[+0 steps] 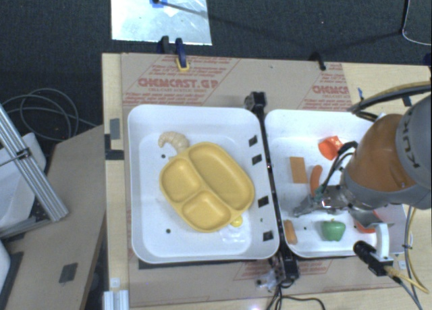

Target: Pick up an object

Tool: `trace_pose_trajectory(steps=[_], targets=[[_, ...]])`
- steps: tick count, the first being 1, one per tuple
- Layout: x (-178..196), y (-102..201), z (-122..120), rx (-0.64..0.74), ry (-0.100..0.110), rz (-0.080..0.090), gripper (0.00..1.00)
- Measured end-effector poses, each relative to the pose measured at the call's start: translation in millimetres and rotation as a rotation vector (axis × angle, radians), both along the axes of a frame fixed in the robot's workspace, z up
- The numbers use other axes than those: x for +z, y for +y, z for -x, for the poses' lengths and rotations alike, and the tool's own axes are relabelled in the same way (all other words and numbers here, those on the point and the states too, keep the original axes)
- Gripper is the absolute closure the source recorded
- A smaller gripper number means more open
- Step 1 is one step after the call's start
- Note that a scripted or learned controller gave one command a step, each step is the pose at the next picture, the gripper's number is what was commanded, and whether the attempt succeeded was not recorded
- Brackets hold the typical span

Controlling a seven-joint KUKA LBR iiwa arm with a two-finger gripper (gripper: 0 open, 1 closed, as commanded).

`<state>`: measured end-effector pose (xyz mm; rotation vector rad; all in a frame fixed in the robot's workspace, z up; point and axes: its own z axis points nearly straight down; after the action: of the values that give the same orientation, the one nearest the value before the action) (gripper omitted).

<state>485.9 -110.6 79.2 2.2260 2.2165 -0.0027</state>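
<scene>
Gripper [312,205] is down in the right bin [287,133], near its front-left area, fingers pointing left. Can't tell if they're open or shut; too small and blurred, and nothing visibly sits between them. The arm [385,160], with its orange band, covers the right side of that bin.

Just right of the fingertips and nearer the front wall: a green pepper-like toy [332,230], close but contact unclear. Front-left corner: a small orange sausage-like piece [290,232]. Behind the gripper: a tan rectangular block [298,169] with an orange carrot-like piece [315,177] just beside it, and an orange cup-like item [330,145] further back.

Left bin [145,187] holds a yellow three-compartment tray [206,185], lying diagonally. A pale curved piece [173,140] lies at its back-left edge; a small yellow bit [235,221] pokes out at its front-right.
</scene>
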Motion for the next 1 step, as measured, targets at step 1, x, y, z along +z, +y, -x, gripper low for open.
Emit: trace_pose_trajectory(steps=[1], targets=[[142.9, 69.5, -4.1, 0.017, -0.017, -0.004, 0.0]])
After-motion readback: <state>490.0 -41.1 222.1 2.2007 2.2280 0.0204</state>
